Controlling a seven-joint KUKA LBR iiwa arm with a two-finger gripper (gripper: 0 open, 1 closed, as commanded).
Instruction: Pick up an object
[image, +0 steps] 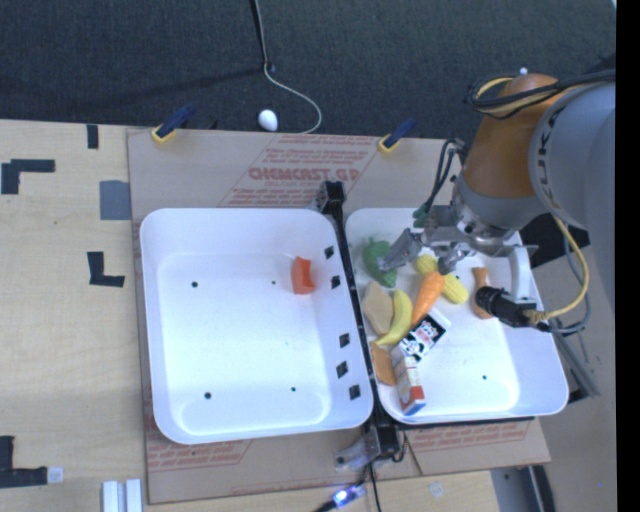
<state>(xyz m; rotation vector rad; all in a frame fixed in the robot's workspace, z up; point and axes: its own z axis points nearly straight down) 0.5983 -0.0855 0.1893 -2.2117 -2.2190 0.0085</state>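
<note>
The grey arm with its orange band reaches in over the right-hand shallow white plastic bin; its pincer hangs low above the heap of toy food at that bin's left side, and its two metal fingers stand spread apart with nothing between them, so it is open and holds nothing. Under and just beside it lie a small yellow corn-like piece, a tapered orange plastic carrot, a curved yellow plastic banana and a green leafy toy; nearer the front edge lies a black-and-white printed carton. These things touch and overlap, so which one is aimed at I cannot tell; the yellow piece and the carrot top sit closest to the gap. In the left-hand white bin a small orange block stands alone, well apart from the arm.

By my judgement the step in hand is the approach before the grasp; nothing is lifted yet. The next move calls for a straight descent so the fingers straddle one item only, then closing and raising; the crowding makes a slip or a double catch likely.
</note>
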